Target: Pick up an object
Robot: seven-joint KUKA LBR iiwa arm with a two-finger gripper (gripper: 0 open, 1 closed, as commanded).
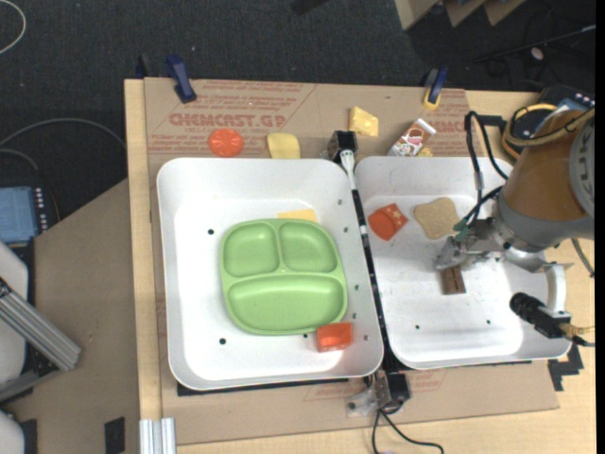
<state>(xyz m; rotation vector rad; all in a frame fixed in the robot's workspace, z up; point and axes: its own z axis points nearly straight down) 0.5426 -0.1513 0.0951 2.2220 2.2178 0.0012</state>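
Lettering reading "CHEMCAST" (227,118) is showing on the desk's cardboard. In the right bin (492,343), the hand (457,258) is pinching a small brown block (454,281) between narrow fingers.

Red printed lettering reading "CHEMCAST G.P" is running across the brown cardboard sheet (284,112) covering the worktop, in the upper middle of the frame, just above the left white bin (180,253). Fainter red lines of print are showing above and below that word, too small to read. A small red-and-white packet (412,140) at upper right is bearing print that cannot be made out.
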